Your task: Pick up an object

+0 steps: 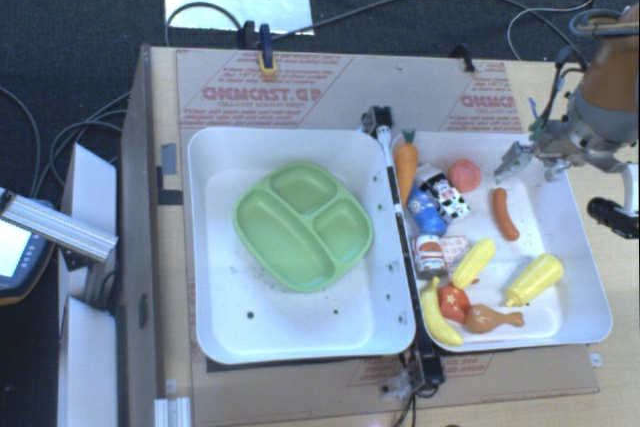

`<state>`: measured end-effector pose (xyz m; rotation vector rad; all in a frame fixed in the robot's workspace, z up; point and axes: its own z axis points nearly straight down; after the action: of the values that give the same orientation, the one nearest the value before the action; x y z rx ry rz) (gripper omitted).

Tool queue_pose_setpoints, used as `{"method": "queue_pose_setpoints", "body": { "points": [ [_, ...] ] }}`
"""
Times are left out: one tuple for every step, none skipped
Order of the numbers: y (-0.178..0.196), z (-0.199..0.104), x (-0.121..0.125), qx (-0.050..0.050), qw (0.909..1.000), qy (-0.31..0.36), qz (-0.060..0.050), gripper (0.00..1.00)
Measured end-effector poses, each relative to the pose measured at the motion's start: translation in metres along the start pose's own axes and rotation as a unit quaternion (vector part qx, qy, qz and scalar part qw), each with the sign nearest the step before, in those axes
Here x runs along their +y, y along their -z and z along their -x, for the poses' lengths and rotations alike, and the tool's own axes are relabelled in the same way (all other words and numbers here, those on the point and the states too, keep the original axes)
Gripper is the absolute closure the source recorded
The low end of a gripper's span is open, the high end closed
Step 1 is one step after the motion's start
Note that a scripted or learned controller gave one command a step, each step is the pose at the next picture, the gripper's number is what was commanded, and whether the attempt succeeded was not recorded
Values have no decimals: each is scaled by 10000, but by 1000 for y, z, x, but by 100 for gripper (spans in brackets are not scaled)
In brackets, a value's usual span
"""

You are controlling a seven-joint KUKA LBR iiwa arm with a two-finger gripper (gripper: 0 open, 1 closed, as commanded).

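Tool (533, 158) hovered over right bin's (580, 245) far edge, fingers spread, pinching nothing. Smooth plastic toys lay below: tapered carrot (404, 167), round tomato (464, 175), sausage (505, 214). Left bin held glossy green tray (303, 226).

Grey robot arm (608, 90) with an orange band, seen from above at the right side of the camera view.

The arm's body is a rounded, smooth grey casing; a broad orange-tan band wraps it above the wrist, and a paler grey ring sits below that band. Thin dark cables loop around the upper part and trail off along the arm. At the wrist the gripper (532, 163) is a compact grey metal block with dull silver fingers (510, 162) that look thin and angular. A black rounded part juts out beside the wrist.
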<state>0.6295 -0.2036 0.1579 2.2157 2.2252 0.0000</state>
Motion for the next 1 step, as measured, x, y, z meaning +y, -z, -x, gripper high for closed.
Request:
{"method": "queue_pose_setpoints", "body": {
  "points": [
    [-49,-1,-8,8,10000,-11,-15,0]
  ]
}}
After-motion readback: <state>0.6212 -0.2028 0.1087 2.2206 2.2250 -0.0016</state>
